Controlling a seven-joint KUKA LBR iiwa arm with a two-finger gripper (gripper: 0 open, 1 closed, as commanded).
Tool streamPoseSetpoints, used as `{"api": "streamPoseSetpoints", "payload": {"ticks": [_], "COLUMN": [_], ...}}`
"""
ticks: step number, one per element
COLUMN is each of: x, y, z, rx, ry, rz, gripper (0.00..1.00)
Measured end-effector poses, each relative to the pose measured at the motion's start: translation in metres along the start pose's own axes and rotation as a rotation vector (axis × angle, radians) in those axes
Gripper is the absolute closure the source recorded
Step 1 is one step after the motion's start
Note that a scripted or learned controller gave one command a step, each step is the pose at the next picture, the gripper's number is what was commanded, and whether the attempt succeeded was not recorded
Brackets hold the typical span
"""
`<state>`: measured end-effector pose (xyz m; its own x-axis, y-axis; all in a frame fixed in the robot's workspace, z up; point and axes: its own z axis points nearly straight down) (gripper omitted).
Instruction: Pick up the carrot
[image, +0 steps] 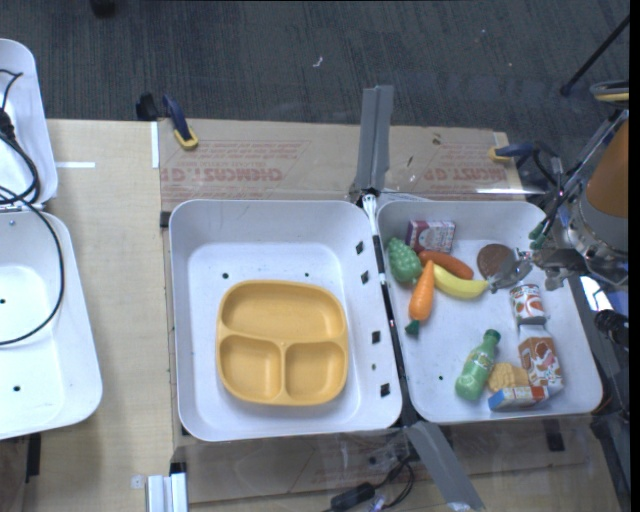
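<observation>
Far off to my left sits the left bin (190, 300), and in it a yellow three-part tray (283, 341), well apart from my claw. Nearer, in the right bin (585, 385), the green bumpy vegetable (404, 261) lies by the dividing wall. The carrot (422, 293) lies just beside it, tilted, its green end toward the bin's front, still some way to my claw's left and untouched. A pink carton (432, 235) is behind it, and a red pepper (447, 264) and a banana (459, 286) lie between the carrot and me. The green bottle (477, 365) lies forward and left of my claw. My claw (522, 268) hangs beside a brown round thing (493, 260); whether it is released or clenched I cannot tell. Just in front of it stands a small can (527, 303), then the snack packets (530, 375).
</observation>
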<state>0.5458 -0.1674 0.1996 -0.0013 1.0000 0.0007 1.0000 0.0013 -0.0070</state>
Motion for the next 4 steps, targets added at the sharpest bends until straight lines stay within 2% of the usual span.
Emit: {"api": "streamPoseSetpoints", "payload": {"ticks": [1, 2, 3, 4], "x": [0.008, 0.007, 0.007, 0.038], "y": [0.025, 0.025, 0.025, 0.029], "z": [0.045, 0.039, 0.039, 0.067], "rx": [0.001, 0.006, 0.006, 0.001], "ry": [0.000, 0.000, 0.000, 0.000], "rz": [0.019, 0.021, 0.021, 0.019], "gripper": [0.00, 1.00, 0.00, 0.00]}}
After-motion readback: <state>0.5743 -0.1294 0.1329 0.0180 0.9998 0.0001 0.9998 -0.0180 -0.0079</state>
